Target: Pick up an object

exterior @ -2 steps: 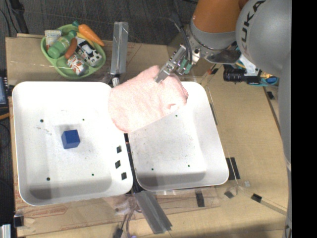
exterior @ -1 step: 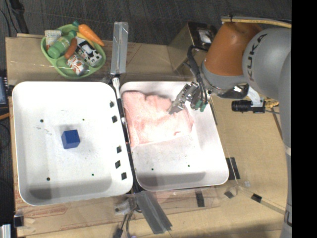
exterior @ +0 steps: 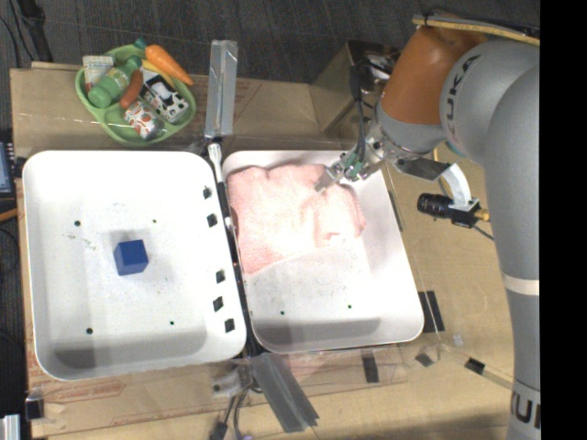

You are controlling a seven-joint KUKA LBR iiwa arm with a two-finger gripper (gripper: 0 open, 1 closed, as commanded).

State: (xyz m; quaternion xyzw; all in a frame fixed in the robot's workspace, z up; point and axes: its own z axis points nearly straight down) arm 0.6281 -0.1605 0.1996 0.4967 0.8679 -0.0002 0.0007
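The arm comes in from the right of the frame, orange band up top, and the end effector sits low over the upper right corner of the right bin, right at the far edge of the pink cloth. That cloth lies crumpled across the upper half of the right bin, and it looks like the target here. Whether the tool is spread or pressed together, I cannot tell from this slant; it is small and dark against the cloth, and nothing is clearly pinched in it.

My read: this is the reach-and-grasp step, with no lift yet, since the cloth lies flat in the bin. The next move calls for a firm bite on a fold of fabric, then a straight rise, because soft cloth slips easily.

Over in the left bin, a blue cube sits alone, well apart from the action. A green bowl of toy food rests on the surface at upper left.
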